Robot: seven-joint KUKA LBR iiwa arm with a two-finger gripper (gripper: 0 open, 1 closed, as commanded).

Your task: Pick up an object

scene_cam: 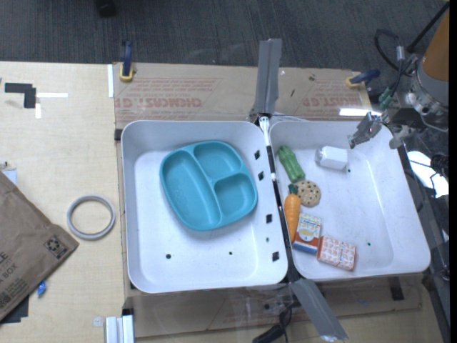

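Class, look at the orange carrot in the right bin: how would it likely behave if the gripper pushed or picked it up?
The carrot looks like a moulded toy, so probably stiff and light. Its rounded, tapered body may roll or swing round when pushed. It lies along the right bin wall beside the cookie, so closing the gripper around it could be awkward.

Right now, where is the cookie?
The cookie lies in the right bin, near its left wall, just below the green vegetable and beside the top of the carrot.
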